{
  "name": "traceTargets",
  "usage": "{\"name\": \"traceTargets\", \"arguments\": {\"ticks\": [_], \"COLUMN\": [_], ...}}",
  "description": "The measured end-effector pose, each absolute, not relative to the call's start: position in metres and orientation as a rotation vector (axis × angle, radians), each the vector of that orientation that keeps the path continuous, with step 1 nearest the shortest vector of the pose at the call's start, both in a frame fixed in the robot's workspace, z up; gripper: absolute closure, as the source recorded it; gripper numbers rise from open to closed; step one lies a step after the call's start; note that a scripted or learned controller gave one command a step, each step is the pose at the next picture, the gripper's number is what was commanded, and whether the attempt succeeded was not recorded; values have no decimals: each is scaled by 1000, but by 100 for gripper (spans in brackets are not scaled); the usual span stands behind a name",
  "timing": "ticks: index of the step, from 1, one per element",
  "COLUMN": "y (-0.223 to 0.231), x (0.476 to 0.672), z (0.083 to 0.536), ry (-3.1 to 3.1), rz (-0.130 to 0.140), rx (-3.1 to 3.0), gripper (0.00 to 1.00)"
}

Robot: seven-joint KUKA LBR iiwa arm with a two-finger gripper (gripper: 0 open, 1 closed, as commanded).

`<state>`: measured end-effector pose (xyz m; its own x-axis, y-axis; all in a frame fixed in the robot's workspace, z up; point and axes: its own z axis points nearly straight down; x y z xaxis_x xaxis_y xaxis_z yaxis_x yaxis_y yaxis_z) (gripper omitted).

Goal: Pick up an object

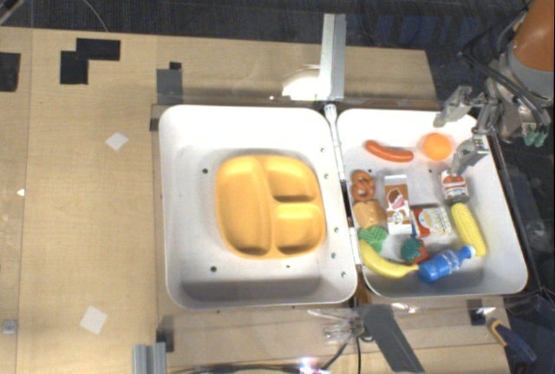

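Observation:
The right bin holds several toy foods: a red sausage, an orange, a pretzel, a small ketchup bottle, a corn cob, a banana, a blue bottle and two small cartons. My gripper hangs over the bin's back right corner, just right of the orange. Its fingers are spread open with nothing between them; one fingertip is near the ketchup bottle's top.
The left bin carries a yellow divided tray. A metal post stands behind the seam between the bins. A broccoli piece and a strawberry crowd the right bin's front.

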<state>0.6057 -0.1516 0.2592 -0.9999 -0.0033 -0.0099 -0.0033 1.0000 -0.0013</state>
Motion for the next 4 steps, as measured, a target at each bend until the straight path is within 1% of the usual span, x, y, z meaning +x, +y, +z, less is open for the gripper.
{"name": "traceTargets", "arguments": {"ticks": [1,2,3,4], "y": [-118,-96,-92,-80], "x": [577,625,641,652], "z": [124,99,96,194], "ry": [3088,2961,2925,2926], "rz": [0,12,-3,9], "rx": [424,945,1146,1086], "gripper": [0,0,0,0]}}
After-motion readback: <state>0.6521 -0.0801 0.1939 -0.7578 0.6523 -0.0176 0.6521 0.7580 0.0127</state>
